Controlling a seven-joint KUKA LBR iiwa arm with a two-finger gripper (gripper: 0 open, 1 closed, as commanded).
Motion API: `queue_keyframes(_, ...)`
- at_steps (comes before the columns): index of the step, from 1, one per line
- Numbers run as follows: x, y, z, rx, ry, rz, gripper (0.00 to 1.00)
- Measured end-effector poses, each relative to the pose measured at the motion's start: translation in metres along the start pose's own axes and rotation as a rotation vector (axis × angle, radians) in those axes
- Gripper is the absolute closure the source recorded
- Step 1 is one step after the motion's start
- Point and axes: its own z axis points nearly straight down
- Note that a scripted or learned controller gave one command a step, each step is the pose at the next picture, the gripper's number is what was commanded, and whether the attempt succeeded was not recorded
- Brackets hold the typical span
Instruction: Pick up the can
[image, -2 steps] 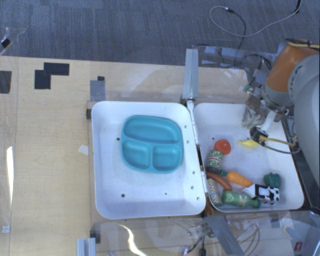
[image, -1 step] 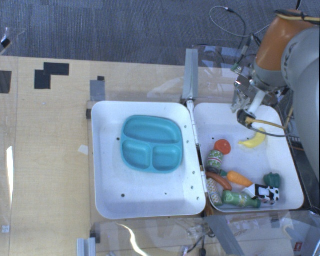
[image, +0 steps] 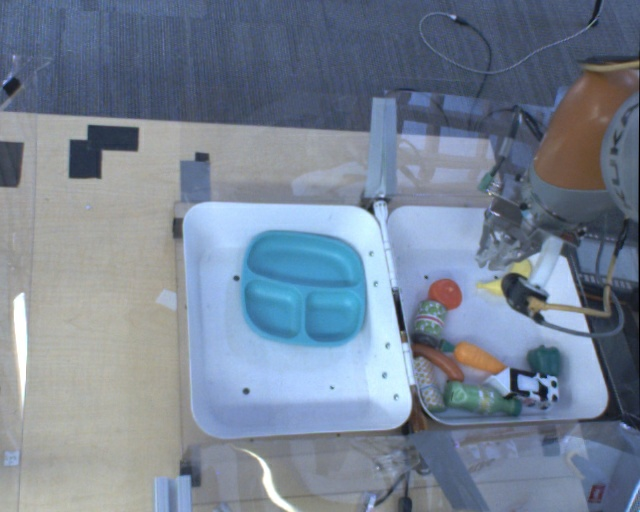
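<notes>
Camera view shows 2 white bins side by side on a wooden bench (image: 90, 300). I take the can (image: 429, 320) as the landmark; it lies in the right bin (image: 440, 240), close to that bin's left wall, and it has a green and white label with a red top part.

Far to the left of the can, the left bin (image: 215, 400) holds 1 blue plate with 3 compartments (image: 304, 287). Just below the can a brown sausage-like thing (image: 439, 361) lies, and below that a green bottle (image: 480, 400) rests on its side. Just above and right of the can there is a red ball (image: 446, 293). Right and below the can an orange carrot (image: 478, 357) lies, then a black and white toy (image: 533, 388) and a dark green thing (image: 544, 358). A small yellow thing (image: 490, 288) is right of the can.

Up and right of the can, well apart from it, the gripper (image: 497, 250) hangs over the right bin. Its fingers are blurred together, so I cannot tell their state.
</notes>
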Motion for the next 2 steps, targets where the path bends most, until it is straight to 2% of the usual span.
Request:
queue_keyframes(1, 0.066, 0.012, -0.039, -0.001, 0.001, -0.216, 1.00)
queue_keyframes(2, -0.001, -0.071, 0.037, 0.003, -0.001, -0.225, 1.00)
